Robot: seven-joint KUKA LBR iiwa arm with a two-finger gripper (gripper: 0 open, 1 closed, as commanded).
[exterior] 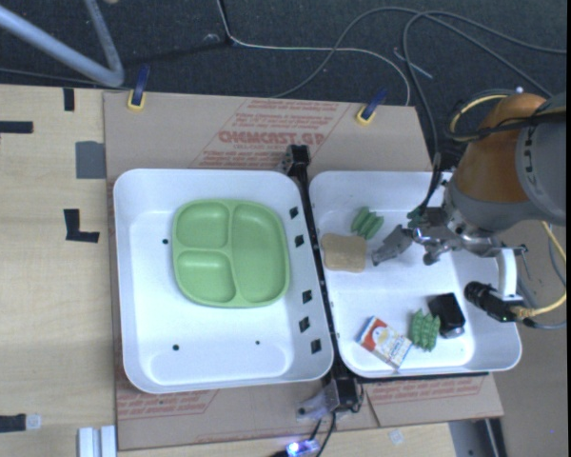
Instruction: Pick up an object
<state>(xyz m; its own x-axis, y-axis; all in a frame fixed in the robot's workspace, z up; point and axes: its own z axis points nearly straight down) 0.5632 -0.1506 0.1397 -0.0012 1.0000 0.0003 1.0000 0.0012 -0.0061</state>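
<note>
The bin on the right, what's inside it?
The right bin holds a tan sponge, a ridged green piece, a green brick, a small red-and-white packet and a black object. The arm covers its far-right corner.

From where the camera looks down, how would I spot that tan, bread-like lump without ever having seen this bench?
Find the right bin, the one the arm reaches into. Along its left wall, beside the divider between the bins, lies the tan lump, just below a small green piece. It is the one beige, rounded, sponge-like thing there; its neighbours are green, black or printed red and white.
</note>
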